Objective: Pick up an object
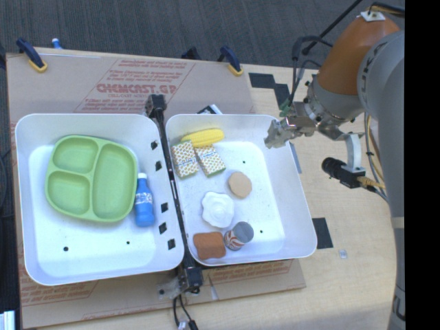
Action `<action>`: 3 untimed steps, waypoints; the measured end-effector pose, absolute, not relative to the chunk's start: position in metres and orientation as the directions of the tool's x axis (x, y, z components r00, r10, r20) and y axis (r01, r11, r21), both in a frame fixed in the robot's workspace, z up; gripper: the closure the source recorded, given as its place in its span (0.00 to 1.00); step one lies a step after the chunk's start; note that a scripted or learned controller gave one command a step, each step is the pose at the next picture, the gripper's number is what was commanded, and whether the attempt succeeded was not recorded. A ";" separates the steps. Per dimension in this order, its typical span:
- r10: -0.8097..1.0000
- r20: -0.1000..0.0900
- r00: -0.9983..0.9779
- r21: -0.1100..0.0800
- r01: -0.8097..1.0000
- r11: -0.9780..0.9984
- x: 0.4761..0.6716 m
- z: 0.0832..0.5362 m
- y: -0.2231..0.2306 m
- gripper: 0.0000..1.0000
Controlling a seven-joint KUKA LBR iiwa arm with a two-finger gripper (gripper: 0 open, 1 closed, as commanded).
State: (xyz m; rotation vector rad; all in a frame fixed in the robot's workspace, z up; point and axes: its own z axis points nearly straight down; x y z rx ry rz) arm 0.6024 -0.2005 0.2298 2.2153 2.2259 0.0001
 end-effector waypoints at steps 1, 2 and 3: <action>1.000 0.001 -0.007 -0.002 1.000 0.007 0.562 0.243 -0.136 1.00; 1.000 0.000 -0.005 -0.005 1.000 0.005 0.569 0.218 -0.169 1.00; 1.000 0.000 -0.006 -0.003 1.000 0.006 0.528 0.224 -0.167 1.00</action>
